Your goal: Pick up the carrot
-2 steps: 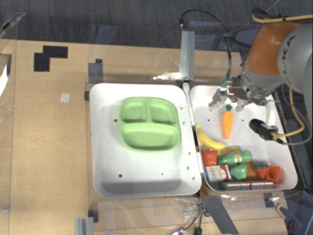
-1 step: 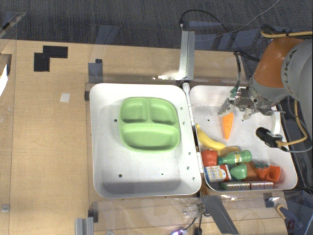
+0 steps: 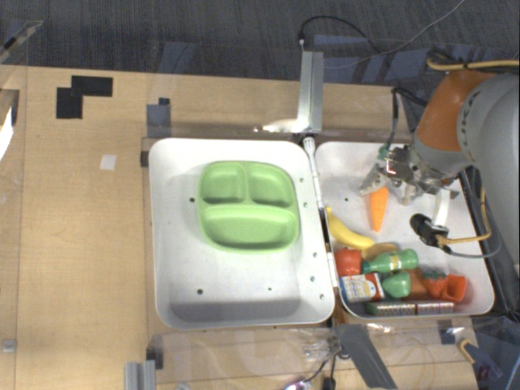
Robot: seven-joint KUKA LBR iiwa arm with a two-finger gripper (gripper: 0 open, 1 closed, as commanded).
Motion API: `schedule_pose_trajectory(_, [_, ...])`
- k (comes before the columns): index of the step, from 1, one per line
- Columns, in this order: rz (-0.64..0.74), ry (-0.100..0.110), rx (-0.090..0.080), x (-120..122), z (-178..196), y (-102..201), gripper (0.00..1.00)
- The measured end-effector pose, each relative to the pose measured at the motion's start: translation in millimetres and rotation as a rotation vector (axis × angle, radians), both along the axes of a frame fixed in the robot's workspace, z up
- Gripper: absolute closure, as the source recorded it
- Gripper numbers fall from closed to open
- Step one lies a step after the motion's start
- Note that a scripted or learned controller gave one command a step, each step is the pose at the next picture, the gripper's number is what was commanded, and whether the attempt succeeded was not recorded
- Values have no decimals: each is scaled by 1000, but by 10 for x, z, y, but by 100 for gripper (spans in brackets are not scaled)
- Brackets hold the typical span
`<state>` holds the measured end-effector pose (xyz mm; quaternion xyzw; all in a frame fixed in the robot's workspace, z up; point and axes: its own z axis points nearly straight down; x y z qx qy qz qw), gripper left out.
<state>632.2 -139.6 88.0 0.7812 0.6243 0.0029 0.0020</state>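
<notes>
Toy pile [image 3: 402, 279] crowds near wall; carrot [image 3: 379, 208] beyond, floor open.

no text can be read; the label on the small carton [image 3: 358, 287] is too blurred

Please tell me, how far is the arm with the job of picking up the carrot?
Done: the two-finger gripper is in the right white bin, directly over the top end of the orange tapered carrot. In hand: the carrot hangs point-down from the gripper, apart from the yellow banana, but a secure grasp cannot be confirmed from this view. Left: raising the carrot clearly out of the bin.
</notes>
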Motion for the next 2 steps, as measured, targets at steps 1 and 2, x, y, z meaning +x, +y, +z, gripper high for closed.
schedule_pose_trajectory(1, [5,-7,1,28,132,16,100])
schedule_pose_trajectory(2, [-84,1,0,303,989,610,100])
